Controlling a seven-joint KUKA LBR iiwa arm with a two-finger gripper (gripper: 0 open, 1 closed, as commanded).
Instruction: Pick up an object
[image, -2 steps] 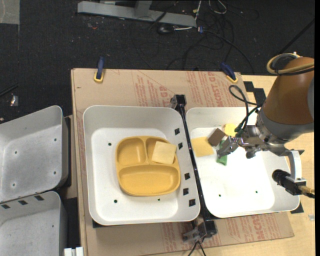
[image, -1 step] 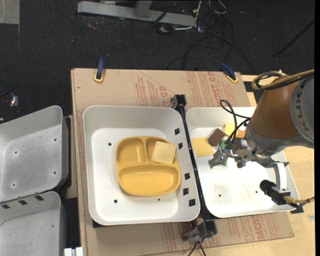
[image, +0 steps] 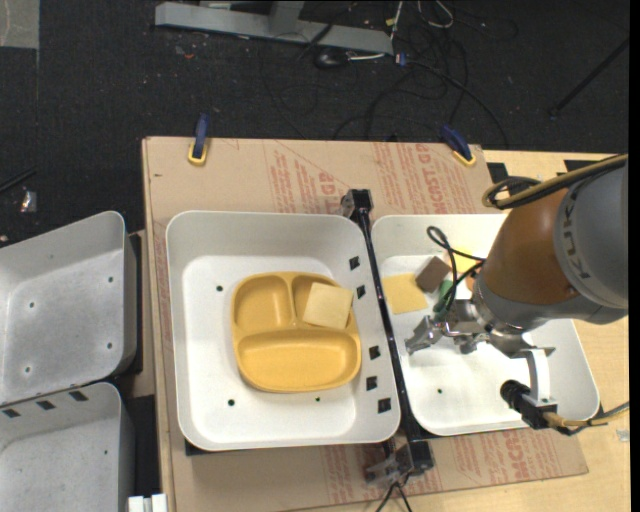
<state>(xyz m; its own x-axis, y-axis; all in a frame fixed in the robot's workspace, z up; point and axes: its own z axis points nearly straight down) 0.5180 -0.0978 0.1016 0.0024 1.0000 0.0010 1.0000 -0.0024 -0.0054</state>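
Observation:
My gripper (image: 440, 342) hangs over the left half of the right bin (image: 560, 400), open, with nothing between its fingers. Just beyond it, a flat yellow square (image: 403, 294) lies near the bin's left wall. A small brown block (image: 432, 272) rests at the square's far right corner. Both sit a little above the gripper in the view and are not touched by it. In the left bin (image: 195, 300) lies a yellow divided plate (image: 290, 360), with a pale yellow block (image: 326, 305) in its upper right compartment. The arm hides the middle of the right bin.
A black divider (image: 378, 310) runs between the two bins. Blue and yellow clamps (image: 199, 140) hold the cardboard base at its far edge. White spare bin lids (image: 60, 300) lie off the bench to the left.

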